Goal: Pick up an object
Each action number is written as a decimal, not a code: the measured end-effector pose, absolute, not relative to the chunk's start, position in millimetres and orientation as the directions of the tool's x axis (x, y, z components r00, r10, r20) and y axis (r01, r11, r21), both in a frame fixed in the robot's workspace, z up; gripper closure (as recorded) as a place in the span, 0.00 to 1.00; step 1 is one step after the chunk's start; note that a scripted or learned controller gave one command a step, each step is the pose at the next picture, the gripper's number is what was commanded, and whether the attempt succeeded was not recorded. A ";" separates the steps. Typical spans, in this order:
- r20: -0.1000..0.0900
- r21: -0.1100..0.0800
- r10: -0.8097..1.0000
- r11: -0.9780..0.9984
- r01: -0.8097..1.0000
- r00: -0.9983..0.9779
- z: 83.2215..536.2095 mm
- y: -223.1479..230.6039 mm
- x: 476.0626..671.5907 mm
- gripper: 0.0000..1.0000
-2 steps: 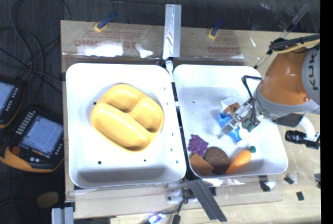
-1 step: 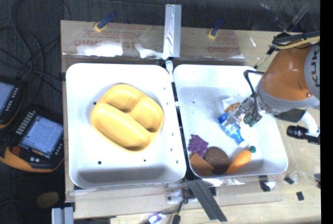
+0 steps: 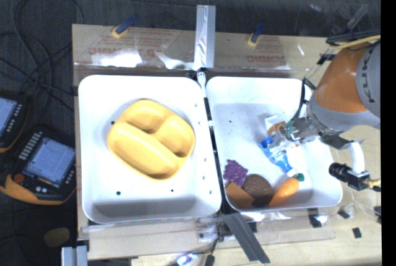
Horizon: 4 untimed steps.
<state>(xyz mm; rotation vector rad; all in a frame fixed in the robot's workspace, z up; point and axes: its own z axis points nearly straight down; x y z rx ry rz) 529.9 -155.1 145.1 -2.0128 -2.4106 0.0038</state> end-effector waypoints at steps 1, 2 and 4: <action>-0.001 -0.003 0.984 0.178 0.984 -0.178 145.1 -155.2 529.9 0.00; -0.032 0.043 0.931 0.365 0.930 -0.364 110.8 -193.7 541.5 0.00; -0.043 0.050 0.931 0.364 0.930 -0.362 121.6 -196.4 544.3 0.00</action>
